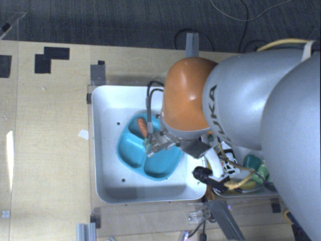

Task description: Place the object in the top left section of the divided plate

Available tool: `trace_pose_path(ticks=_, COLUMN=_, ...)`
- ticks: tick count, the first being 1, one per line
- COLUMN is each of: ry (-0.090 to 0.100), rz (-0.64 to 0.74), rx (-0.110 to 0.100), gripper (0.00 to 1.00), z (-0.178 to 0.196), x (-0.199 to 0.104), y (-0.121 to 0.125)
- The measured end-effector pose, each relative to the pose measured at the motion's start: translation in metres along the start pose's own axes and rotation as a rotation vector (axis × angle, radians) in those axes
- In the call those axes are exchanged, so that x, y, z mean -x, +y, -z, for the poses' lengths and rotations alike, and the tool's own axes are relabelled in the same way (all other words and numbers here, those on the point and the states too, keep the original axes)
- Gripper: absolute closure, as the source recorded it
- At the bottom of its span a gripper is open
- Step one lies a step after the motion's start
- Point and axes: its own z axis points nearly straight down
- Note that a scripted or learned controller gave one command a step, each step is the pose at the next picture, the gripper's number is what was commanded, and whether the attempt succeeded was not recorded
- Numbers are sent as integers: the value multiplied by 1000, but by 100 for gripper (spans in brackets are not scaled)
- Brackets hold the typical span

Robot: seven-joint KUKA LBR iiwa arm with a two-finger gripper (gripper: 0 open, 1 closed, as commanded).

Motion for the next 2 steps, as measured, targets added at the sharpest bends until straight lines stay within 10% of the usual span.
trace_pose_path(ticks=1, ry=0, rz=60, rx=-1, gripper=100, z=-29, x=45, y=-27)
trace_pose_path(ticks=2, ry=-2, rz=75, rx=1, gripper=100, z=5, x=134, y=20)
